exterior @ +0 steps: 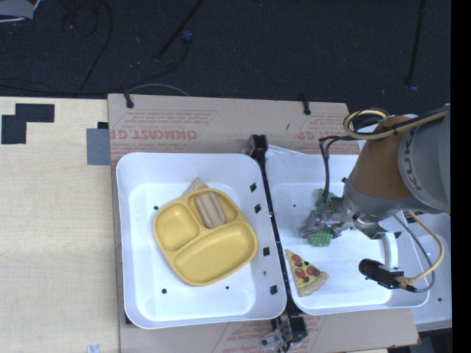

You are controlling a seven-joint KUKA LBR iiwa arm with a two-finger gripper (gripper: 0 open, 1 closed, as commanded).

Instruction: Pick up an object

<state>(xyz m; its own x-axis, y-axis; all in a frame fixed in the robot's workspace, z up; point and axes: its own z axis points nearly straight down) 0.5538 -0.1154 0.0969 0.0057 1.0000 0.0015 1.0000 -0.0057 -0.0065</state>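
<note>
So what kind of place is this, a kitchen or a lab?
Most likely a robotics lab bench: a robot arm reaches over two white bins, toy food such as a pizza slice lies inside, and loose cables trail behind.

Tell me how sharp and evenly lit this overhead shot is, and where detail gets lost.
Camera view: lighting is even and soft on both white bins, with mild blowout on their walls; the yellow divided plate and pizza slice toy read clearly; the gripper is small and smeared over a green object; the floor behind the bench is nearly black.
</note>
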